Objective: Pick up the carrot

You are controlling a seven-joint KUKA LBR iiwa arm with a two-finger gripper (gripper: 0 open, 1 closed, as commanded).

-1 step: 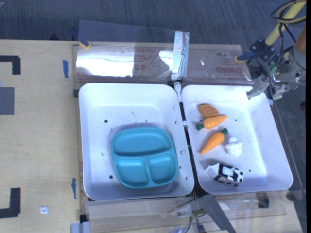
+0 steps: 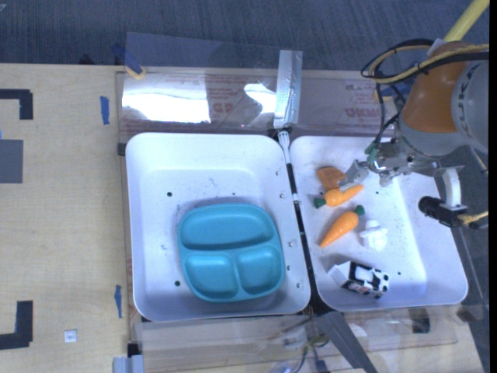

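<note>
Two toy carrots lie in the right bin [image 2: 435, 286]. One carrot [image 2: 344, 196] lies near the bin's upper left, its green top pointing left. The other carrot [image 2: 339, 228] lies just below it, slanted, with its green top up and to the right. My gripper [image 2: 371, 173] hangs over the upper part of this bin, just above and to the right of the upper carrot. It is open, and I see nothing between its fingers. The left fingertip [image 2: 358, 169] is close to the upper carrot's thick end.
An orange-brown piece [image 2: 331, 176] lies above the carrots. A white lump [image 2: 375, 236] sits right of the lower carrot, and a black-and-white toy [image 2: 365, 280] is near the front wall. The left bin [image 2: 147, 162] holds a blue divided plate [image 2: 231, 249]. Cables loop over the arm's orange band [image 2: 431, 103].
</note>
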